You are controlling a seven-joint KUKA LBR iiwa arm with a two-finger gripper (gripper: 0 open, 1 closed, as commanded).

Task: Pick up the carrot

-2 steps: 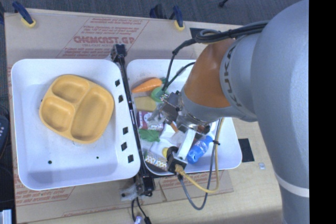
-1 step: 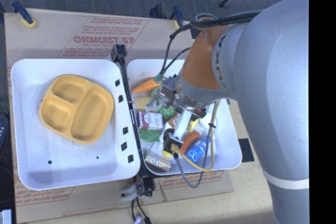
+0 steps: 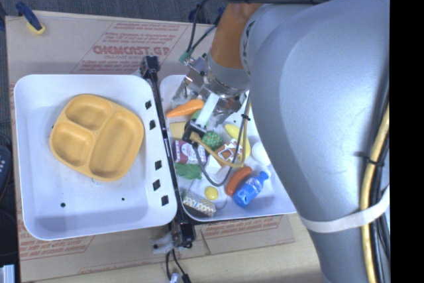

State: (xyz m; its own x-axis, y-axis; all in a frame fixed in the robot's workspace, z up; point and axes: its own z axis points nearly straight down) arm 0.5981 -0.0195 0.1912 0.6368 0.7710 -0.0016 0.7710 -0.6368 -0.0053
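Observation:
The carrot [image 3: 184, 109], orange and tapered, lies near the far left corner of the right bin [image 3: 281, 205], pointing toward the divider between the bins. My gripper [image 3: 201, 97] hangs low over that corner, just right of the carrot's thick end and very close to it. The wrist and the big grey arm hide much of the bin's right half. I cannot make out whether anything is between the fingers.
A yellow divided plate [image 3: 97, 136] lies in the left bin [image 3: 33, 209]. The right bin also holds a green piece [image 3: 212, 140], a blue bottle [image 3: 250, 190], an orange-red piece [image 3: 238, 180], a green leaf [image 3: 189, 171] and a packet [image 3: 189, 151].

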